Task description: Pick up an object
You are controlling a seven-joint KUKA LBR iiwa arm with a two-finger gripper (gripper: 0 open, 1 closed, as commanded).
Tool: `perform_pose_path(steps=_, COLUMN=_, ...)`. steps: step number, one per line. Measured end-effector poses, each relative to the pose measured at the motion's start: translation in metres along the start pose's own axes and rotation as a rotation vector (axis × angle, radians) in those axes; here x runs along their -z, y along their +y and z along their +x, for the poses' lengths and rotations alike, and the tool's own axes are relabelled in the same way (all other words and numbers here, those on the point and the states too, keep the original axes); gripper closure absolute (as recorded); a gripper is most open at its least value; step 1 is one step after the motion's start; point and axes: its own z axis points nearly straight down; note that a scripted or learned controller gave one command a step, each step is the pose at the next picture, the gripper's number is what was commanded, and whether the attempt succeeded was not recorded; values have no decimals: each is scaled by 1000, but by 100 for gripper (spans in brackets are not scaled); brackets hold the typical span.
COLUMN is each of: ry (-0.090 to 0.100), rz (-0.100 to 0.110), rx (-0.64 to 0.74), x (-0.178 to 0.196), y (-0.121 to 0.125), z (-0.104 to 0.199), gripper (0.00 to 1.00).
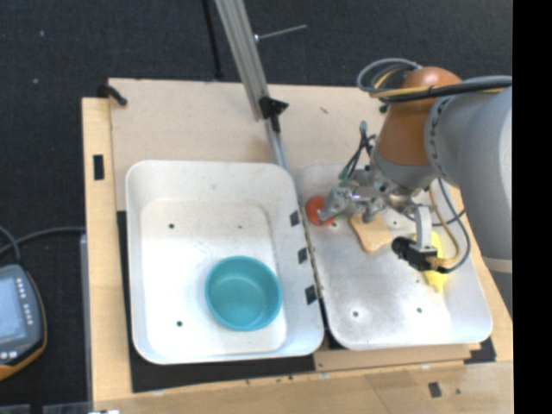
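Note:
My gripper [345,203] hangs low over the upper left part of the right bin [405,317], below the orange wrist band. A small red-orange object [316,208] lies just left of it, against the bin's left wall. A tan wedge-shaped piece [373,233] lies directly under the gripper's right side. A yellow object [434,270] sits further right, partly hidden by a black part of the arm. A teal bowl [243,293] rests in the left bin [164,231].
A slanted metal pole [250,67] rises from the bench behind the bins. The grey arm body covers the right bin's upper right corner. A hand-held controller [17,317] lies off the bench at the far left.

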Motion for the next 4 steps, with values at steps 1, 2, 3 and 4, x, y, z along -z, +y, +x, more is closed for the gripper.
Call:
perform_pose_path(steps=1, ry=1, rz=-8, rx=-5, x=14, y=2, z=-1, gripper=100)
perform_pose_path(steps=2, ry=1, rz=-11, rx=-2, x=73, y=-5, z=1, gripper=100)
perform_pose_path(steps=3, ry=0, rz=-6, rx=-2, x=115, y=-5, z=-4, gripper=100)
perform_pose_path(steps=4, ry=1, rz=-6, rx=2, x=141, y=-4, z=-6, gripper=100)
